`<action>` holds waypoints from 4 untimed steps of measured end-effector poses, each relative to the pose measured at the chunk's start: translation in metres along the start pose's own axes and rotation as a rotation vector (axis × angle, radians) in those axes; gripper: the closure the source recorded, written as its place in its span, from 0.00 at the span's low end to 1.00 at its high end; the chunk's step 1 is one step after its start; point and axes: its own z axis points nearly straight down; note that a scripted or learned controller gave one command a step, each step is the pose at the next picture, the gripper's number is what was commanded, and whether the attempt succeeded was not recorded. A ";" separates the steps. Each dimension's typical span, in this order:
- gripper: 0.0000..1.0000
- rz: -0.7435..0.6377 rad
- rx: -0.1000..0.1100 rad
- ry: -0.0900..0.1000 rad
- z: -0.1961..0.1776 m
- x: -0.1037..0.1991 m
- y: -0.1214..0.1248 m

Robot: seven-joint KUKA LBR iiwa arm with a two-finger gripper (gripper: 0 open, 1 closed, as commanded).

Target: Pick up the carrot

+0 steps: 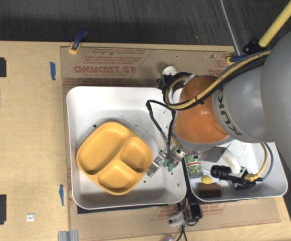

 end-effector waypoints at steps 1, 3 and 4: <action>1.00 0.001 -0.003 -0.003 -0.010 -0.001 0.001; 1.00 0.446 0.004 0.022 -0.049 0.086 0.067; 1.00 0.654 0.008 0.022 -0.092 0.006 0.065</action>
